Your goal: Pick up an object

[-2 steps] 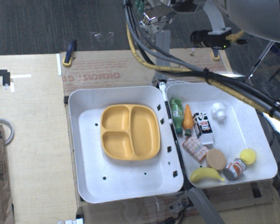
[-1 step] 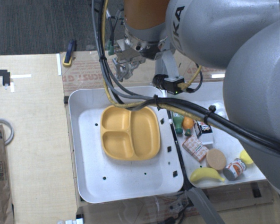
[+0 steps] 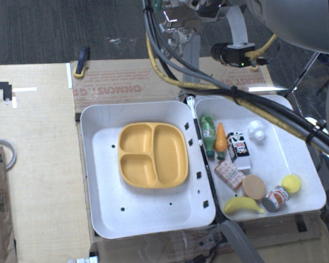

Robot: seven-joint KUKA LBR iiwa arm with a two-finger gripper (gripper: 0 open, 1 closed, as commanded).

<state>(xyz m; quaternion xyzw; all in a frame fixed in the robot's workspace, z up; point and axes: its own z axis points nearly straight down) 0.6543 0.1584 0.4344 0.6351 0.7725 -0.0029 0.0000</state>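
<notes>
One fixed camera is looking down at a slant over the pale wooden worktop (image 3: 29, 108), fairly near, above both shallow white plastic bins (image 3: 103, 215).

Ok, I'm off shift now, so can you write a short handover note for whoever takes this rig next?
Gripper: raised beyond the bins' far edge; finger state unclear, nothing seen in it.
Left white bin: a yellow three-compartment plastic plate.
Right white bin: yellow banana, orange carrot, green bottle, small red-and-white can, round yellow ball, among others.
Done: no pick visible.
Left: pick up one object.
</notes>
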